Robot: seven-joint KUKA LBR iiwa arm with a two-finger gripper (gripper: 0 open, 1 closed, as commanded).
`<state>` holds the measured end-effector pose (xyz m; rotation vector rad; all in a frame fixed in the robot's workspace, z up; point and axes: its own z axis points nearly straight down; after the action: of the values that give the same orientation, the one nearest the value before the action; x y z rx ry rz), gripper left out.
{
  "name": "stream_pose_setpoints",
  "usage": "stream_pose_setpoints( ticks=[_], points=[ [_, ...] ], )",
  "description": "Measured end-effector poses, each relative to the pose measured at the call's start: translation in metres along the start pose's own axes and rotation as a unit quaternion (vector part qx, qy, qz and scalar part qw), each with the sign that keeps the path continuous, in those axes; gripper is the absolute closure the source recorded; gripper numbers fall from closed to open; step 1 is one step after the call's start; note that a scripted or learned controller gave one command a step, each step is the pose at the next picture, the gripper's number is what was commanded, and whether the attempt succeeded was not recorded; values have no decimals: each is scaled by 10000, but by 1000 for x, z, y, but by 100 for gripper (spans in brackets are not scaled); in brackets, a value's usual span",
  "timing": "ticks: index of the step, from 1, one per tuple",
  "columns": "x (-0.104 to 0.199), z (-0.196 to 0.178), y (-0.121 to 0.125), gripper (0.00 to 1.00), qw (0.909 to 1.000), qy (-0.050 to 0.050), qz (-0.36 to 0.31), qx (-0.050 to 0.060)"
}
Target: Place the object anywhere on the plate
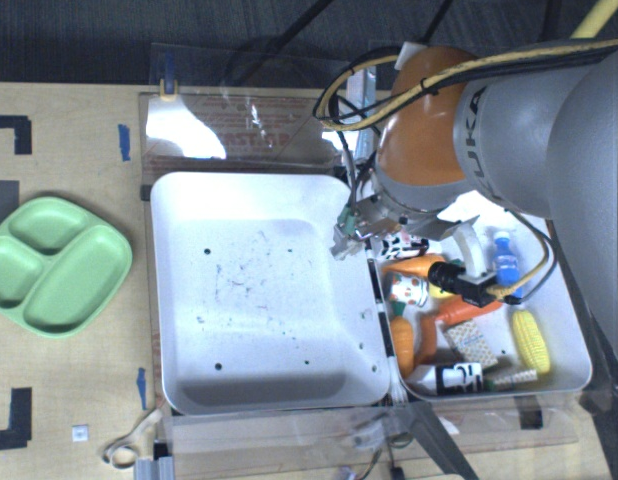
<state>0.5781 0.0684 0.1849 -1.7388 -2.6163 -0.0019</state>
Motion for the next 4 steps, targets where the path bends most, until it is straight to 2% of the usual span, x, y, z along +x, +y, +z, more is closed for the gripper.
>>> stream_pose_setpoints(
  ticks=[1,2,3,4],
  points=[
    [47,32,45,100,9995,-4,319,-7],
    [97,52,136,100,9960,-8,898,-4],
    [122,95,98,100,9948,-8,1014,-39],
    [156,95,-7,100,9995,11,326,-41]
  ],
)
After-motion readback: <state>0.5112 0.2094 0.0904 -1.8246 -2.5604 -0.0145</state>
